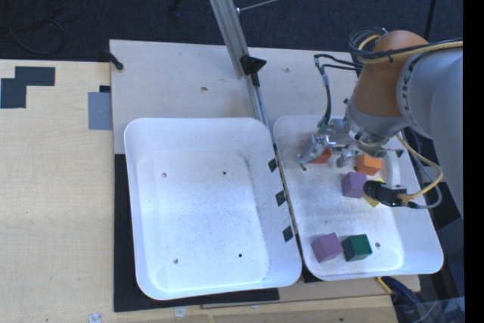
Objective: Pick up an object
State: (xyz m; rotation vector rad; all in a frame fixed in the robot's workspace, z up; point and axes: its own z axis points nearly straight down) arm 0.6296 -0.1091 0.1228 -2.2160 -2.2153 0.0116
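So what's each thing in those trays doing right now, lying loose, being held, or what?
gripper: down inside the right bin, at an orange block; open or shut unclear.
orange block: under the gripper, partly hidden.
second orange block: loose, beside the arm's wrist.
purple block: loose, mid-bin.
second purple block: loose, near the front rim, beside the green block.
green block: loose.
right bin: holds all the blocks.
left bin: flat on the bench.

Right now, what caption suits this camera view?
Gripper low in right white bin, beside small orange block; purple and green cubes nearby.
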